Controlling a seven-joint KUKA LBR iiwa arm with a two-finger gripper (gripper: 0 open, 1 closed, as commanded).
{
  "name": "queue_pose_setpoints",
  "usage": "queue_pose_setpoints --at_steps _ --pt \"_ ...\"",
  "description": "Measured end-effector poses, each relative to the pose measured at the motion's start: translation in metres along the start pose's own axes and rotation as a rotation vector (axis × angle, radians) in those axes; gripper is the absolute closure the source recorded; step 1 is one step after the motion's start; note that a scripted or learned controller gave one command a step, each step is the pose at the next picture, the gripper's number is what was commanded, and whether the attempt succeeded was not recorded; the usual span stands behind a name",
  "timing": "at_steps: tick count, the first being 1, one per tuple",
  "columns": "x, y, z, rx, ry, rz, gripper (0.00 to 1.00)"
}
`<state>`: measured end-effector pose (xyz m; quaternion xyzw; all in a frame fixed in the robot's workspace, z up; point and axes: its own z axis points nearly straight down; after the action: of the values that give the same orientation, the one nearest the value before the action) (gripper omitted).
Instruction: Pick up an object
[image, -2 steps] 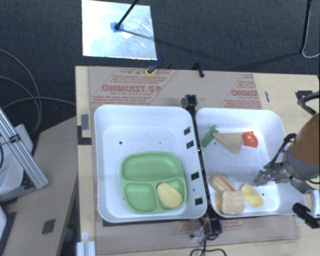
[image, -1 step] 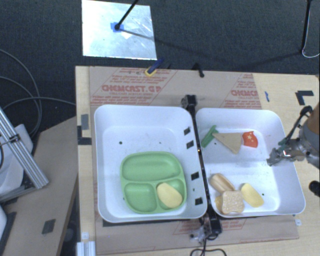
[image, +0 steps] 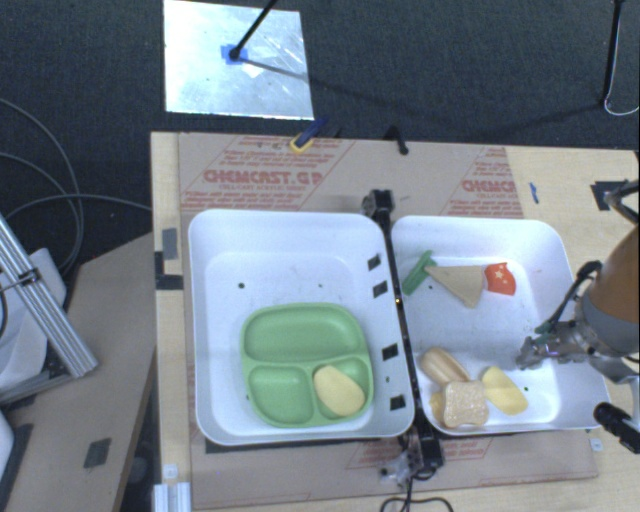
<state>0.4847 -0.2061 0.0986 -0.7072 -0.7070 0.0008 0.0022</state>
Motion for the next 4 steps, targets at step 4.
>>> queue_pose_setpoints --at_steps 4 --pt "-0.001 0.001 0.017 -0.004 -0.002 0.001 1.0"
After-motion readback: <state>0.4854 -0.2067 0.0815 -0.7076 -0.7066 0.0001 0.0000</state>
